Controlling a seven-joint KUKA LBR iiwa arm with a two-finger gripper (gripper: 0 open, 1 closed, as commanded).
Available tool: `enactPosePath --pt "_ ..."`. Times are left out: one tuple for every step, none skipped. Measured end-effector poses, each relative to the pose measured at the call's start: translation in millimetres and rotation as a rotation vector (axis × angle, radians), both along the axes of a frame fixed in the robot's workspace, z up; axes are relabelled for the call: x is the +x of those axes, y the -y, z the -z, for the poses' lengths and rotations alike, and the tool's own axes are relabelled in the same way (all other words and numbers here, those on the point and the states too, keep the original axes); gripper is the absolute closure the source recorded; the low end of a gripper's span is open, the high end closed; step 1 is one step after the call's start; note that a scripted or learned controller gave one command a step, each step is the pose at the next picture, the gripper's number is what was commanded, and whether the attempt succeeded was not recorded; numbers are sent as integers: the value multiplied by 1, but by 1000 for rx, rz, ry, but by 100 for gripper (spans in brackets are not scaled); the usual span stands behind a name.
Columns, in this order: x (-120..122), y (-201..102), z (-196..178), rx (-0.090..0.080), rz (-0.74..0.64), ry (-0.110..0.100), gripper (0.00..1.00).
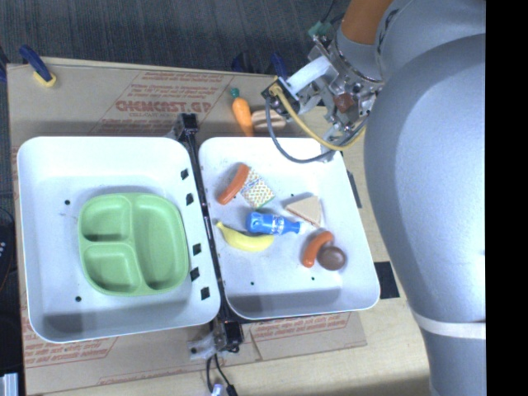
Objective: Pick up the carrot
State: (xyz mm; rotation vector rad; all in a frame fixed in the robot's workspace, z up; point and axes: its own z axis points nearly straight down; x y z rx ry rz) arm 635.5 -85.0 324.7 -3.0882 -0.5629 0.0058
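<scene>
Arm beside food-filled right bin, carrot outside

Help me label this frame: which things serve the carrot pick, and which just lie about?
Job in hand:
small orange carrot with green top
tool

Lying about:
yellow plastic banana
blue bottle
green divided plate
tan sandwich wedge

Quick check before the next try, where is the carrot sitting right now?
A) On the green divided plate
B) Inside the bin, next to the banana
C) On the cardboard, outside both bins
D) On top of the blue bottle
C: the carrot lies on the brown cardboard just beyond the far rim of the bin that holds the banana, so it is outside both bins.
</scene>
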Motion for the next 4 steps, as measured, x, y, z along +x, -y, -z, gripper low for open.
enactPosePath --pt "8 49 -113 0 -130 2 0" --pt "4 100 -11 1 -8 -3 0" --pt "-4 125 178 3 108 -5 0" --pt "-17 63 101 2 154 0 0"
